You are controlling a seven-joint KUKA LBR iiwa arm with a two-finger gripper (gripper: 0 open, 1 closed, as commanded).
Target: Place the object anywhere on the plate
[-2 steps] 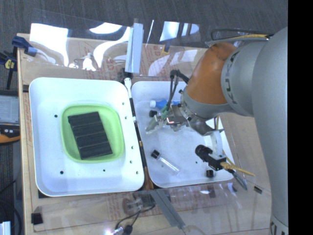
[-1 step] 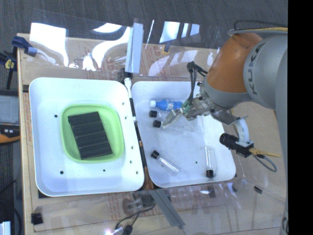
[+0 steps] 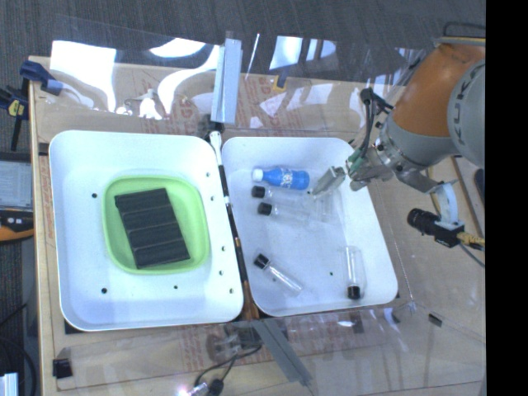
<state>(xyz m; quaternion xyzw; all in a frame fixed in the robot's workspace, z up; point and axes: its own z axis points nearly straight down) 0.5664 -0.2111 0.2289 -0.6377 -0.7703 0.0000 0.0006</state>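
A lime-green plate [image 3: 196, 213] lies in the left white bin [image 3: 74, 163], and a dark ribbed block [image 3: 151, 227] rests flat on it. In the right bin [image 3: 371, 229] a small bottle with a blue label [image 3: 282, 177] lies on its side near the back. My gripper [image 3: 327, 181] hangs low over the right bin, just right of the bottle's base and above a clear vial [image 3: 299, 213]. Nothing can be seen held in it. The grey arm with its orange band [image 3: 429, 97] reaches in from the right.
Three clear vials with black caps lie in the right bin: one under the gripper, one at the front middle [image 3: 277, 273] and one at the front right [image 3: 353, 272]. A loose black cap [image 3: 258, 192] sits by the bottle. A raised divider [image 3: 229, 221] separates the bins.
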